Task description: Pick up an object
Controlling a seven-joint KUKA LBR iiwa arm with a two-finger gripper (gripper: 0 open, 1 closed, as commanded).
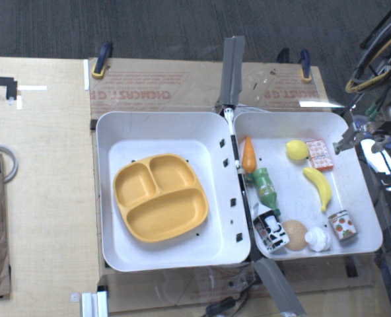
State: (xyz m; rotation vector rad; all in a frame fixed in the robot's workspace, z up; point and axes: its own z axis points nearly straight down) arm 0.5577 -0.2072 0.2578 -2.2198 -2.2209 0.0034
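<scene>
Lying in two white bins (109, 177): one yellow plate (160, 197), one carrot (248, 154), one lemon (297, 150), one banana (319, 187).

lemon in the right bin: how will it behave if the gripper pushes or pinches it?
The lemon looks rounded and smooth, so it would probably roll or squirt aside under an off-centre pinch. It lies against the small red-and-white box, which may block rolling that way. It appears rigid, likely a light toy.

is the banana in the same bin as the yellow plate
No, the banana lies in the right bin, while the plate sits in the left bin.
</scene>
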